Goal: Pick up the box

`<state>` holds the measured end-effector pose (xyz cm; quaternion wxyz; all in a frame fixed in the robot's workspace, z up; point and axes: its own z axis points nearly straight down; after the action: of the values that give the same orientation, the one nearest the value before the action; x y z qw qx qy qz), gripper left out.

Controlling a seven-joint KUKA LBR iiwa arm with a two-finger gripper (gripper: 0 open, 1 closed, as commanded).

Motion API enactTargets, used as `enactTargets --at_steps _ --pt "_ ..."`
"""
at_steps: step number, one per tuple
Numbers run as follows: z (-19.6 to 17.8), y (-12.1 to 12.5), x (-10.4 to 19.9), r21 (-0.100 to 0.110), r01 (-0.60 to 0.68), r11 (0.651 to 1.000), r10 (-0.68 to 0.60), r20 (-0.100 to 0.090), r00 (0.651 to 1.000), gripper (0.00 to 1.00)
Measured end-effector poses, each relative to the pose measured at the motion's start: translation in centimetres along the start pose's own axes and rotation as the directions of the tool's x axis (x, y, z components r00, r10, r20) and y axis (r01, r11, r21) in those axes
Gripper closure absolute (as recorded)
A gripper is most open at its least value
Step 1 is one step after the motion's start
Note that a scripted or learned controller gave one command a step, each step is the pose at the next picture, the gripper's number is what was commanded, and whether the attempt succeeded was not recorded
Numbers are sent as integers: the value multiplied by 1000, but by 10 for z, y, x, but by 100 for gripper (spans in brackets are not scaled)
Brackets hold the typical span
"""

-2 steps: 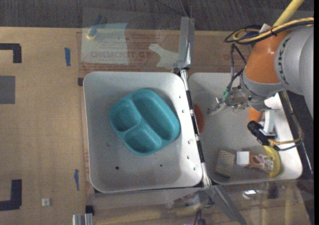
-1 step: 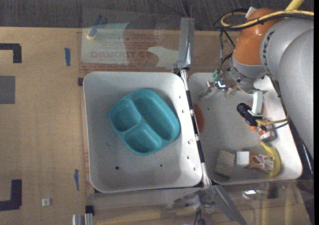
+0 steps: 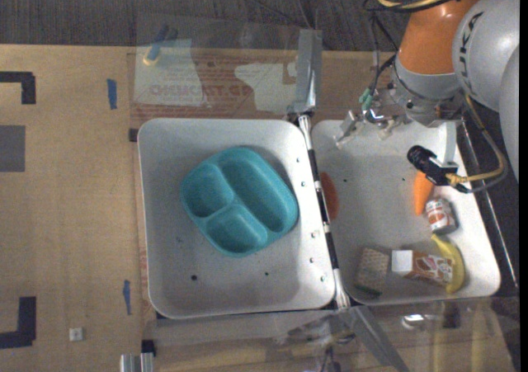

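Note:
The box (image 3: 427,266), a small flat carton with brown and red print, lies near the front of the right bin (image 3: 363,189), touching a yellow banana (image 3: 451,263). My gripper (image 3: 368,121) hangs over the back edge of the right bin, well behind the box. Its metal fingers (image 3: 345,129) are spread open, and nothing shows between them.
The right bin also holds a white cube (image 3: 402,261), a brown checkered pad (image 3: 372,270), a small can (image 3: 440,215), an orange carrot (image 3: 422,192) and a red-orange thing (image 3: 328,195) by its left wall. A teal divided plate (image 3: 239,199) fills the left bin (image 3: 165,280).

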<state>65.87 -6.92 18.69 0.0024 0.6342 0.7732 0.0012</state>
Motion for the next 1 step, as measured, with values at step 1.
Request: enactTargets --at_steps 1 --pt "99 -23 -34 -1 112 994 -112 0 994 0"
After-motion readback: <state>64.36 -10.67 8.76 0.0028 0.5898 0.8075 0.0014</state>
